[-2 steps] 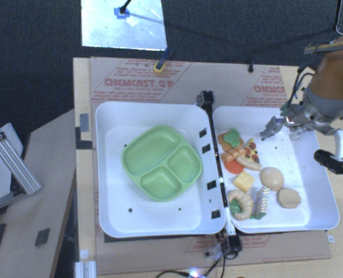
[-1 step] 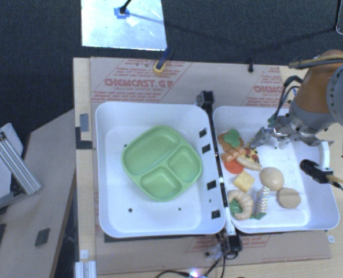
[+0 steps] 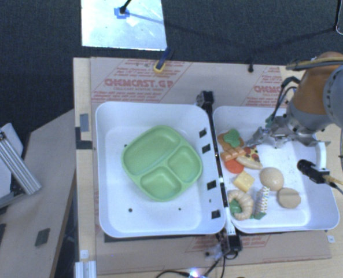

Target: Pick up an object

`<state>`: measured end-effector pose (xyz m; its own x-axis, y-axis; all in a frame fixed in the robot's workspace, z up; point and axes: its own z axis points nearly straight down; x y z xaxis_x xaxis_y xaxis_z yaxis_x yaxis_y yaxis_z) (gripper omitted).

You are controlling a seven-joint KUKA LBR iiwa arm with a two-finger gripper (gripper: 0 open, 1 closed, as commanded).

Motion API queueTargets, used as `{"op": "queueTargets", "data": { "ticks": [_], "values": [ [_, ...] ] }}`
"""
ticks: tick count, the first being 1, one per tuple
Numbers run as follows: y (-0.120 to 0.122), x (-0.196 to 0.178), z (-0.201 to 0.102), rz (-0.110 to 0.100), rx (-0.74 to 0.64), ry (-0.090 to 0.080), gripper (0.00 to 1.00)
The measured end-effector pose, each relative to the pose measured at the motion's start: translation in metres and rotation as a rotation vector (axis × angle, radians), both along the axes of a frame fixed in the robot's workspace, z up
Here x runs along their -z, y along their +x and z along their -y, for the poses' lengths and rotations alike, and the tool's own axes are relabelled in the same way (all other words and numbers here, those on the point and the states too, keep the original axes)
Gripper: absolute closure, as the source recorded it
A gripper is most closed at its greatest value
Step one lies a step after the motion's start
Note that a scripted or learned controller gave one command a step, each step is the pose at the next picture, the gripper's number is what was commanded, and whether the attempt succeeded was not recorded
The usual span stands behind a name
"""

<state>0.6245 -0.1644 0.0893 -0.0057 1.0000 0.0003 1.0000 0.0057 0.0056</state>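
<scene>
1. Setup: two white bins side by side, centre of frame. Left bin (image 3: 110,155) holds a green divided plate (image 3: 161,163), nothing else in it.
2. Right bin (image 3: 327,210) has all the candidate objs, bunched in its left half: green/orange toy veg (image 3: 231,138) at top, pizza slice (image 3: 243,153) just below, a pale banana-like piece (image 3: 250,163) touching it, yellow block (image 3: 244,181) under that, beige egg-ish ball (image 3: 271,178) to its right, tan round piece (image 3: 288,198) lower right, shrimp (image 3: 240,203) and a striped stick (image 3: 261,201) at the bottom.
3. Arm comes in from upper right of frame; gripper (image 3: 262,136) sits low over the bin's upper part, just right of the toy veg and above the pizza slice.
4. Fingers: look spread, tips pointing left toward the pile. Nothing seen between them, so no grasp yet imo.
5. Progress: approach stage. Every obj lies on the bin floor; none lifted.
6. Left to do: settle on a target (veg or pizza slice are nearest), close on it, lift clear of the bin.
7. Risk: items touch each other, so a pinch could nudge a neighbour or slip off.
</scene>
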Motion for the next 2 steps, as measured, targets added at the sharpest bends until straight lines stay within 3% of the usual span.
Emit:
{"op": "queueTargets", "data": {
  "ticks": [1,2],
  "values": [
    [0.002,-0.012,0.0,0.008,-0.002,-0.001,1.0],
    [0.004,-0.076,0.002,0.001,0.001,-0.002,1.0]
  ]
}}
